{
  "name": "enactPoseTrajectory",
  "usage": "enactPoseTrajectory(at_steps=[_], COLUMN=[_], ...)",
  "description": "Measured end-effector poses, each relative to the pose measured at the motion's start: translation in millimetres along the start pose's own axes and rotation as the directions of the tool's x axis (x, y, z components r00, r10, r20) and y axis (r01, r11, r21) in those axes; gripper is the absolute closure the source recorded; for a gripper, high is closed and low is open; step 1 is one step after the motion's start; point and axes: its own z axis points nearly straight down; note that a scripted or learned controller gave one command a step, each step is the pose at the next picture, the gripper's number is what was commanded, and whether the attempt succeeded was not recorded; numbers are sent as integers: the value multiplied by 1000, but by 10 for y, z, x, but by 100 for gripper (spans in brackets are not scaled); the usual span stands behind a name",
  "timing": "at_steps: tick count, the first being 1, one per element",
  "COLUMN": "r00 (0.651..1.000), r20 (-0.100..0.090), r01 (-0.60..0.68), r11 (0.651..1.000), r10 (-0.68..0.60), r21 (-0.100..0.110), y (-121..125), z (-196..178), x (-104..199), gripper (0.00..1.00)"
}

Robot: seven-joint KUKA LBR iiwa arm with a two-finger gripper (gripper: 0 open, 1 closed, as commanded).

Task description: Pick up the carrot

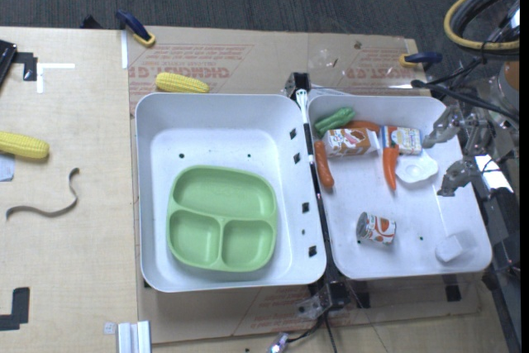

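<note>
An orange carrot (389,165) lies in the right bin (413,260), pointing toward the near side, just left of a white fried-egg toy (416,170). A second orange-red elongated item (323,164) rests along that bin's left wall. My gripper (447,153) hangs over the bin's right edge, to the right of the carrot and apart from it. Its two fingers are spread, one fingertip (438,130) farther back and one nearer, with nothing between them.
The right bin also holds a green vegetable (333,119), two small cartons (351,140) (405,140), a can (377,228) and a white block (450,248). A green divided plate (222,219) sits in the left bin (157,178). Corn cobs (182,83) (23,145) lie outside the bins.
</note>
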Motion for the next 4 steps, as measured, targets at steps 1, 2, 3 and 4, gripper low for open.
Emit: enactPoseTrajectory(at_steps=[1,2,3,4], r00=[998,975,1000,1000], r20=[1,3,-1,2], r01=[68,223,8,3], r11=[998,975,1000,1000], r10=[-68,-223,-8,-3], r21=[0,1,-2,0], y=[614,10,633,58], z=[1573,1615,1680,1484], x=[97,-227,291,63], gripper=[0,0,0,0])
